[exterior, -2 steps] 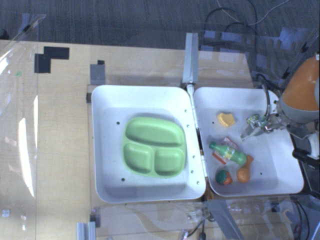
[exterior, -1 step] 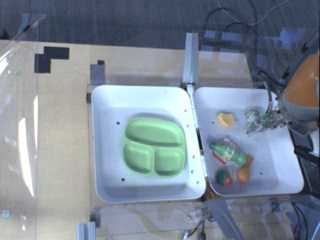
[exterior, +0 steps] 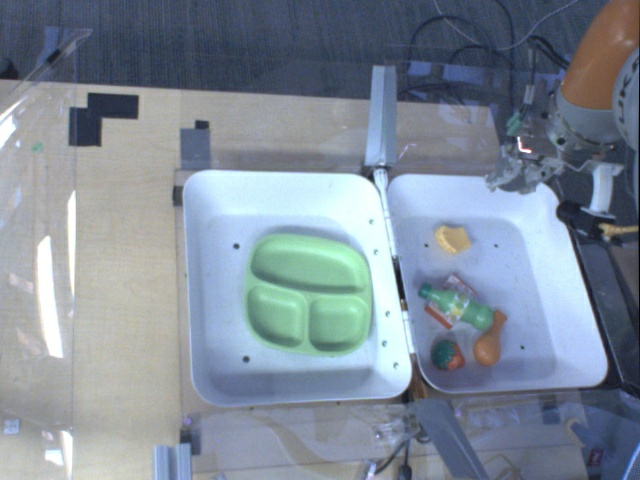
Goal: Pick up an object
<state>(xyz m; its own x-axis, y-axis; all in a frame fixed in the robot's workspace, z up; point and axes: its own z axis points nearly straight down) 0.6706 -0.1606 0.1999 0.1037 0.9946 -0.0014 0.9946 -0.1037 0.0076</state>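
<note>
— Two shallow white bins sit side by side on the pale wooden counter (exterior: 120, 268). What lies in each?

— The left white bin (exterior: 210, 368) holds a light green plastic tray with three compartments (exterior: 307, 292), lying flat near its middle. The right white bin (exterior: 560, 348) holds four small things: a yellow lumpy toy piece (exterior: 452, 238) toward the far side, a green toy bottle with a printed label (exterior: 458, 306) lying on its side near the middle, an orange pear-shaped toy (exterior: 489, 344) just beside the bottle's end, and a small round red and green toy (exterior: 447, 355) toward the near edge.

— Where is the claw?

— The claw (exterior: 518, 173) hangs at the far right corner of the right bin, over its rim, below the grey arm with the orange band (exterior: 600, 48). It is well apart from all four toys.

— How far open is it, and does it hold anything?

— It is small and blurred against the rim, so I cannot tell how far open it stands. No toy shows between its tips; each one lies on the bin floor.
</note>
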